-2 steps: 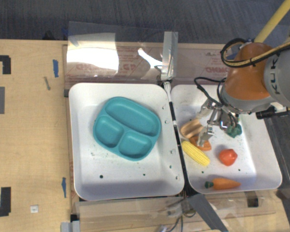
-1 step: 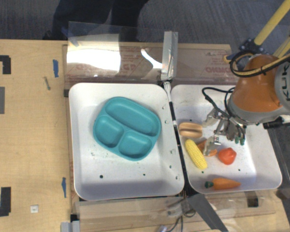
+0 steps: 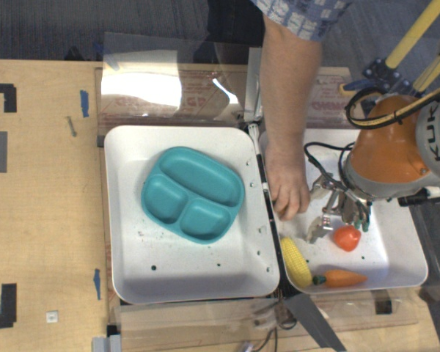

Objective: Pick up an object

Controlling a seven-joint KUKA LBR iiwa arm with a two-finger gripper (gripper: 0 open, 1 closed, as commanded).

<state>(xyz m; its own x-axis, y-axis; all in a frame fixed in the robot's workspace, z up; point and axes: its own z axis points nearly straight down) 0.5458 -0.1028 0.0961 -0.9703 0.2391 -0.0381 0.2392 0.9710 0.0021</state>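
Left bin (image 3: pixel 132 270): holds a teal divided plate (image 3: pixel 193 193), lying flat near its centre and untouched.

Divider between the bins: a person's hand (image 3: pixel 288 189) reaches down from the far edge and rests at the near-left part of the right bin (image 3: pixel 403 266), fingers curled; whether it grips anything cannot be told.

Right bin: a corn cob (image 3: pixel 295 261) lies along the left wall towards the near corner, and a carrot (image 3: pixel 339 277) lies along the near wall. A small red tomato (image 3: pixel 346 237) sits mid-bin.

The gripper (image 3: pixel 337 218) hangs low, just beside the tomato (whether touching cannot be told), with nothing seen between its fingers.

Judgement: no pick is accomplished. All three candidates rest on the bin floor; closing and lifting remain.
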